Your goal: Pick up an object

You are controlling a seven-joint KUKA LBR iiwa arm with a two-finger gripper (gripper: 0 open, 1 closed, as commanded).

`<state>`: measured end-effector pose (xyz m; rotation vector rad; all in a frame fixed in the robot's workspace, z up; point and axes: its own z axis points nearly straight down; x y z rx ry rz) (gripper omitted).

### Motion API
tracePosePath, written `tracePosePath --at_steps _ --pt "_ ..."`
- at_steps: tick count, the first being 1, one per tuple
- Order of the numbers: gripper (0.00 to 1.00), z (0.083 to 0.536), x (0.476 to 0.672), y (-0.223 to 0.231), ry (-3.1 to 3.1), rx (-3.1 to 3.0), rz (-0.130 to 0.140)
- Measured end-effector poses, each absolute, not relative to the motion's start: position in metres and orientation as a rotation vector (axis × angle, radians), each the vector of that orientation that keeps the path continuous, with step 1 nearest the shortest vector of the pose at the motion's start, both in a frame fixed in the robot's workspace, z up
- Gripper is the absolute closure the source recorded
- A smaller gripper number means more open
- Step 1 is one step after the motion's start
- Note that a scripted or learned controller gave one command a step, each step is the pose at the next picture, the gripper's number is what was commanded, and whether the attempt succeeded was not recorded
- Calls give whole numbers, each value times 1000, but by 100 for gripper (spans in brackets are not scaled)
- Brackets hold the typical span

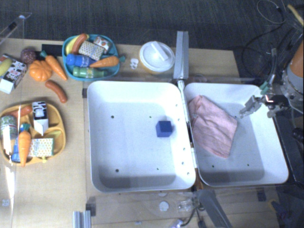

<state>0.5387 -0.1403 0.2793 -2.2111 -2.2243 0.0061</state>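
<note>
Pink cloth (212, 126) lies just left of the claw (250, 105) (grip state unclear), slanting down-right in the right bin (266, 175).

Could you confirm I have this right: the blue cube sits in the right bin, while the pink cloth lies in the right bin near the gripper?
Not quite. The camera view shows the blue cube in the left bin, alone near its middle. The rest holds: the pink cloth lies crumpled in the right bin, with the gripper close by at its right.
</note>
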Motion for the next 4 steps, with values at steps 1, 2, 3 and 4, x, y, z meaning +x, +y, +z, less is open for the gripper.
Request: tracePosePath --at_steps 1,2,3,4 --pt "0 97 521 -176 -2347 -2086 0" --pt "0 90 499 -161 -2672 -1684 -9" --pt "0 89 584 -132 -2789 -1475 -9" --pt "0 87 644 -127 -2786 -1470 -5"
